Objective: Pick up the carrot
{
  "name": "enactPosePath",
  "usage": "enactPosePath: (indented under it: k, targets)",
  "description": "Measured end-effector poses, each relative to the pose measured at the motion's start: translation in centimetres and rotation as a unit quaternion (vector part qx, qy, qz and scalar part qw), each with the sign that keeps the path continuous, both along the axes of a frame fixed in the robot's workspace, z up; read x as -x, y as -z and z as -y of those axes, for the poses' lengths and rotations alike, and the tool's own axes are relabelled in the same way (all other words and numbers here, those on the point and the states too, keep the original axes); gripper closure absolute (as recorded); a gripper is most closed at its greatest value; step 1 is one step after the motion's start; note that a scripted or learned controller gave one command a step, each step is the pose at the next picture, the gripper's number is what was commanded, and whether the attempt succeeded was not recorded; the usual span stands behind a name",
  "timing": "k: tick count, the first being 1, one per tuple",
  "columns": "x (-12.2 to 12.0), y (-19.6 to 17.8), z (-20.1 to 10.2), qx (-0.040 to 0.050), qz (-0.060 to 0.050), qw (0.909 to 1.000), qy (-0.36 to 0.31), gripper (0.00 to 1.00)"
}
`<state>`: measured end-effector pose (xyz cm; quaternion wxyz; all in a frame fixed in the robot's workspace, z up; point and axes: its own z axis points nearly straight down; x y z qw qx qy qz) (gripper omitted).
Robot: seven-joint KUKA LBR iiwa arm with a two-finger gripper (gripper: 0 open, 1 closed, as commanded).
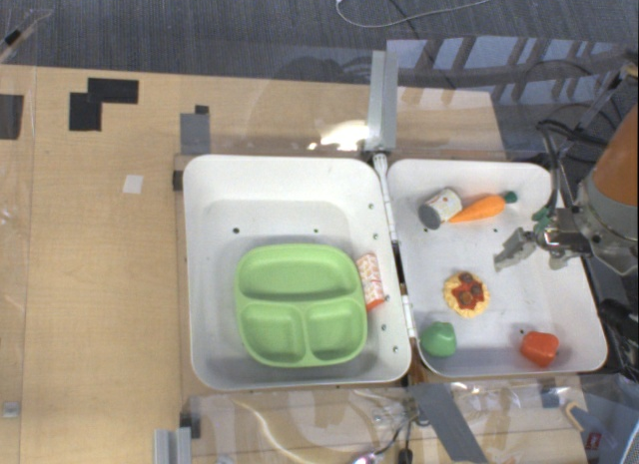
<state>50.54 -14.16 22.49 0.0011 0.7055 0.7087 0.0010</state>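
The orange carrot (477,209) with a green stem end lies at the back of the right bin (574,297), its tip touching a grey-and-white cylinder (437,208). My gripper (535,250) hangs over the right side of that bin, in front of and to the right of the carrot and apart from it. Its fingers (512,250) are spread open and hold nothing.
The right bin also holds a small pizza-like toy (466,293), a green apple (437,339) and a red-orange item (539,347) near the front. In the left bin (215,213) a green divided plate (300,302) lies with a small wrapped item (369,279) beside it.
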Motion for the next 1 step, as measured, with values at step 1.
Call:
enactPosePath:
  k: [1]
  targets:
    - [0.94,5.3,-1.5,0.0003,0.001,0.9974,-0.072,0.0]
